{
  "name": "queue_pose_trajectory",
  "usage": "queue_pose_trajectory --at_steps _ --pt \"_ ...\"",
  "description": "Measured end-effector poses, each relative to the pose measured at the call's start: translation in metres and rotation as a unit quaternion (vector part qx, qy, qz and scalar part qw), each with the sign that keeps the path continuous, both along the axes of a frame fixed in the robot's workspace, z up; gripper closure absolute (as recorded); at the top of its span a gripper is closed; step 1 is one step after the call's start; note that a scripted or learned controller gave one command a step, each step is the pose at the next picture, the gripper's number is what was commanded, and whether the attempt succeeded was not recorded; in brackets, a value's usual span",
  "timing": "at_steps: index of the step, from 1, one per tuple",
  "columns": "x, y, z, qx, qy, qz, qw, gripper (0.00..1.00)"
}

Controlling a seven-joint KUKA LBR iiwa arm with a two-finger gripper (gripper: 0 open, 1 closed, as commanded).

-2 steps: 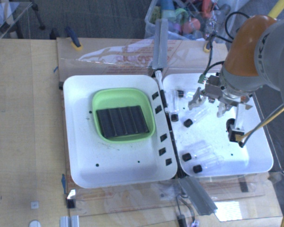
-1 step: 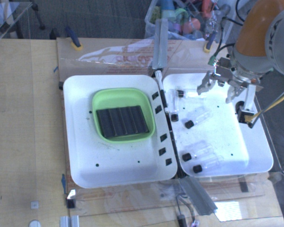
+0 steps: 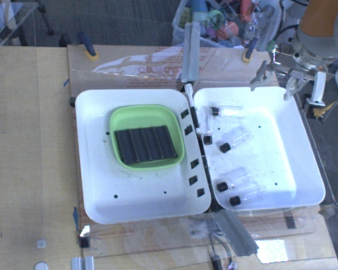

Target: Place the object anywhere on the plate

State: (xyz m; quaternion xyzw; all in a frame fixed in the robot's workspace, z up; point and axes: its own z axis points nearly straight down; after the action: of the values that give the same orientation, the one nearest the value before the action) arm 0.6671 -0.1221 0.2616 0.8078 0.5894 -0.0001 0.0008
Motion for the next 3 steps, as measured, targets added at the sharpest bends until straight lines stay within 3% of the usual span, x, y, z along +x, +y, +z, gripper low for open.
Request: queue_pose_trajectory --at_steps 3 --pt "0.0000 0.0010 -0.0004 0.0002 0.001 0.001 1.0000 0.00"
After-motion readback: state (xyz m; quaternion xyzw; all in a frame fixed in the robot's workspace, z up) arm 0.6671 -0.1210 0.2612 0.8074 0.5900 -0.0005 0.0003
